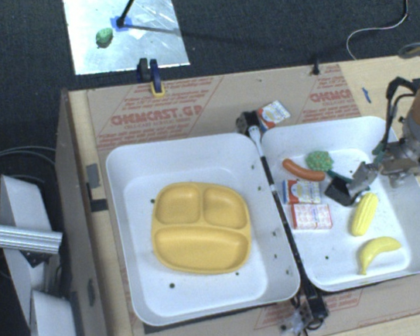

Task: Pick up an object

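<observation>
The right white bin [419, 230] holds a red-orange sausage [303, 170], a green broccoli piece [318, 160], a corn cob [364, 213], a yellow banana [378, 252] and a red-and-white packet [307, 204]. My gripper [340, 189] reaches in from the right, low over the bin's middle. Its dark tip lies just left of the corn cob and below the broccoli, at the packet's right edge. Nothing shows between its fingers.
The left white bin [130, 183] carries a yellow divided plate [201, 226]. A small carton [273, 114] lies on the cardboard behind the bins. A black clamp [251, 123] sits where the bins meet. Cables run at the right edge.
</observation>
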